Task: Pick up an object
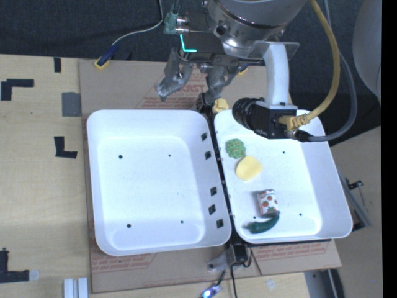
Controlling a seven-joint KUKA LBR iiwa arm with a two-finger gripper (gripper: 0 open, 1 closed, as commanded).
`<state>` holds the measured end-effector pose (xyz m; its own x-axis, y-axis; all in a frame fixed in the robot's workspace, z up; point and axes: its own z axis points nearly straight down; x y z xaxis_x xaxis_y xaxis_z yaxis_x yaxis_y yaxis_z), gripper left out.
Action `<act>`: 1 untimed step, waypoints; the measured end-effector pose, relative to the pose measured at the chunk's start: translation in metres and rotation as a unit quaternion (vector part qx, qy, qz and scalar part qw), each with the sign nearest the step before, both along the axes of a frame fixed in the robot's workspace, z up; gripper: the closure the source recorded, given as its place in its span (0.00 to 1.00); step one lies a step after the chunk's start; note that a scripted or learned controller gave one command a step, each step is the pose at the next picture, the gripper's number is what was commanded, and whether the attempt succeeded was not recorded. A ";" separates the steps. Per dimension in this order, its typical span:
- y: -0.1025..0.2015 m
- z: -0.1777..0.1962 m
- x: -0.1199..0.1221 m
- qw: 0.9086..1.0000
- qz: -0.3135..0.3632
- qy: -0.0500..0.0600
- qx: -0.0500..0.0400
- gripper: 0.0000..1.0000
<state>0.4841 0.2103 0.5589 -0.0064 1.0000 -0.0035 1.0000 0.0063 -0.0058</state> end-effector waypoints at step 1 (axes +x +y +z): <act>0.000 0.010 0.000 1.000 0.001 0.000 0.000 1.00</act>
<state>0.4843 0.2107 0.5689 -0.0076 1.0000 -0.0042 0.9999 0.0076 -0.0067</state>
